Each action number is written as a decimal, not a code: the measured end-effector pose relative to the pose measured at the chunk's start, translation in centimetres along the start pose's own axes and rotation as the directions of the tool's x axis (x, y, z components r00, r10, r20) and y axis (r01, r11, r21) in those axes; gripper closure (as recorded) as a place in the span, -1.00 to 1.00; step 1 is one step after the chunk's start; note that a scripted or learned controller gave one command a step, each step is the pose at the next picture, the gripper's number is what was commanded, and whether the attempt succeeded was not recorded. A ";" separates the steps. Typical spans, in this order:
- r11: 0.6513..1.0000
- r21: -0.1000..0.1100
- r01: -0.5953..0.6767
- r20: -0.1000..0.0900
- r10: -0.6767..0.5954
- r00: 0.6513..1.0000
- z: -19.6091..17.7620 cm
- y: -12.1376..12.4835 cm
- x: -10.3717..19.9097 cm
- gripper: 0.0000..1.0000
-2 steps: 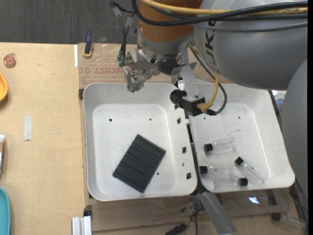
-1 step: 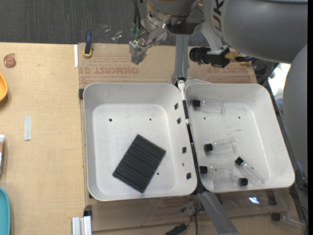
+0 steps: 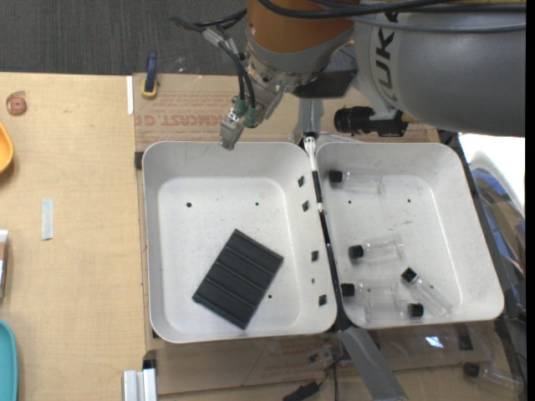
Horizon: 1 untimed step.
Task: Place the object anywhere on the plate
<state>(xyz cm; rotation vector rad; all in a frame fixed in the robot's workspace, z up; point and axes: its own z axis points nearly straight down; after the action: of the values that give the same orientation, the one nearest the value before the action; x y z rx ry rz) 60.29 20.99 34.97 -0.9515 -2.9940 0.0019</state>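
A black ribbed rectangular plate [image 3: 240, 277] lies tilted on the floor of the left bin [image 3: 167, 174], towards its front. Several small clear vials with black caps lie in the right bin [image 3: 451, 190]: one near the far left corner [image 3: 347, 178], one in the middle [image 3: 376, 249], and others near the front [image 3: 422, 289]. The gripper [image 3: 309, 132] hangs at the far edge of the bins, above the divider between them, largely covered by the arm's grey and orange wrist [image 3: 301, 23]. Nothing shows in its grasp.
A bundle of cables with a small green connector [image 3: 238, 119] dangles from the wrist over the left bin's far rim. The bins rest on cardboard [image 3: 192, 107]. On the wooden bench to the left sit an orange item [image 3: 4, 153] and a teal one [image 3: 7, 362].
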 end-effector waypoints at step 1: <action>0.988 0.001 0.152 -0.001 -0.152 0.988 4.5 -4.5 2.9 1.00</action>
<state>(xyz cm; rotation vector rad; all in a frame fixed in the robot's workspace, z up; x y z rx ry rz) 55.32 19.00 30.50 -0.7195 -3.0565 0.0026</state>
